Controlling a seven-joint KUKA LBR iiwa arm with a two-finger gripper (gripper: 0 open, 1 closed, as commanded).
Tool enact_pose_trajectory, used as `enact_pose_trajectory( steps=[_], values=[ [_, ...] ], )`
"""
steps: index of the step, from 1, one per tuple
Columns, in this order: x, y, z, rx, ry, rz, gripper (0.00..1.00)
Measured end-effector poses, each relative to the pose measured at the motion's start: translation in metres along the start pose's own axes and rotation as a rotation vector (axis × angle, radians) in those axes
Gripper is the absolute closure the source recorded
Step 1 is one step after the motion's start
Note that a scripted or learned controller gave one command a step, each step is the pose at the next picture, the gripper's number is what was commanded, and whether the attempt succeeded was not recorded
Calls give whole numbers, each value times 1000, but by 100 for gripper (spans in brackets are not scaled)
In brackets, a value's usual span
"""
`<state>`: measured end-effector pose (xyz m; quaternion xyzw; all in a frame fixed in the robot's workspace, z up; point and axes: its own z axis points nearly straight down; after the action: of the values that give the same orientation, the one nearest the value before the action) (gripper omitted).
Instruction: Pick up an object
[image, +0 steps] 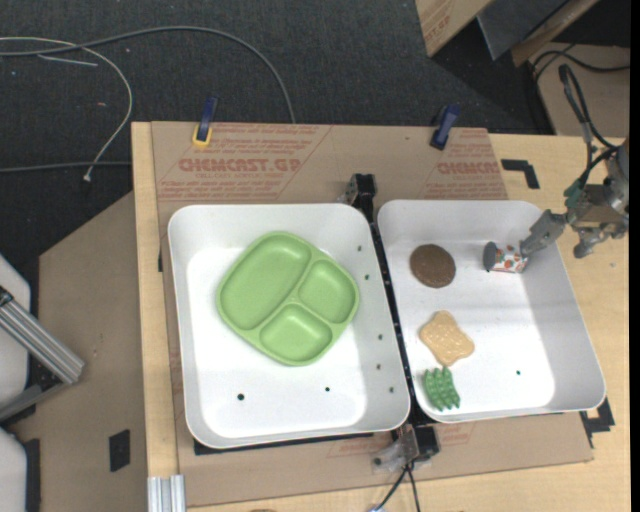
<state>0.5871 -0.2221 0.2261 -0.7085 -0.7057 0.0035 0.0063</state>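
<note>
In the right bin (560, 340) lie a round brown cookie-like disc (433, 266), a tan toast-shaped piece (446, 339) and a small green bristly item (440, 388). A small grey, white and red object (506, 261) rests near the bin's far right. My gripper (527, 247) reaches in from the right edge and hangs low right beside that small object; whether they touch is unclear. A green three-compartment plate (288, 297) sits in the left bin (200, 380).
The two bins stand side by side on a cardboard sheet (330, 160) held by blue clamps (206, 118) at the back. A black bracket (362, 188) sits between the bins' far corners. Cables lie on the dark floor behind.
</note>
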Motion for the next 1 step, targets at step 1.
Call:
enact_pose_trajectory(
  steps=[1],
  values=[
    [1,3,-8,-14,-4,-4,0]
  ],
)
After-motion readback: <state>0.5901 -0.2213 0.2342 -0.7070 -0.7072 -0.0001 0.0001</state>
